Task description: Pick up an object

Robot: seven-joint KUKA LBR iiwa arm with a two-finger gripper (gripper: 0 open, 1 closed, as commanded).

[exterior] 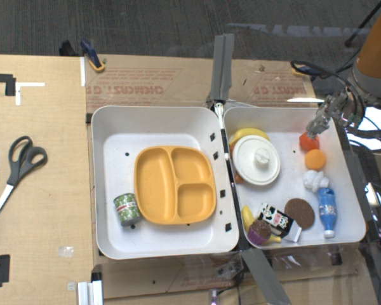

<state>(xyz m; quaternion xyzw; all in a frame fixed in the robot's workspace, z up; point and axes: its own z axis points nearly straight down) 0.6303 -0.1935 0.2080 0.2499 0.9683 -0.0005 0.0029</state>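
My gripper point(317, 127) hangs over the far right of the right bin point(286, 116), its tips just above a red-orange ball point(308, 142). Nothing shows between the fingers. Below that ball lie an orange ball point(315, 160), a small white object point(315, 182), a blue bottle point(327, 211) and a brown disc point(299, 213). A white lidded bowl point(256, 159) sits left of them, with a yellow object point(249, 134) behind it. A black-and-white box point(276, 219), a purple item point(259, 232) and a banana point(247, 216) crowd the near edge.
The left bin point(111, 170) holds a yellow divided plate point(175, 184) and a small green can point(126, 208). Scissors point(16, 167) lie on the bench at far left. Cables run by the arm at the right.
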